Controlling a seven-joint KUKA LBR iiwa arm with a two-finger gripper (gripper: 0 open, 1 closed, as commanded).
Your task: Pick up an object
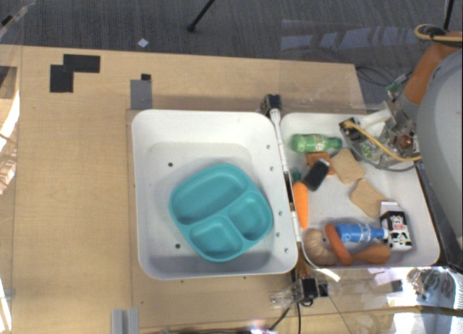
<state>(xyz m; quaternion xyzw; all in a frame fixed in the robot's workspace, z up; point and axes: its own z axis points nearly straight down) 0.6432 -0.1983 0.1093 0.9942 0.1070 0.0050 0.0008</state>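
Note:
The right bin (427, 213) holds several toy foods. A green bottle (315, 142) lies near its back edge, with a black block (316, 174) just below it. An orange carrot (301, 204) lies along the left wall. Two toast slices (348, 168) (367, 197) sit in the middle. At the front lie a blue bottle (359, 234), a red sausage (338, 244), a brown roll (316, 246) and a cow-patterned carton (395, 229). My gripper (365, 141) hangs over the bin's back right corner, right of the green bottle and just above the upper toast slice.
The left bin (155, 141) holds a teal divided plate (221, 212). A divider rail (284, 173) runs between the two bins. The grey arm with its orange band (423, 72) fills the right side. Cables lie at the bench's front edge (307, 293).

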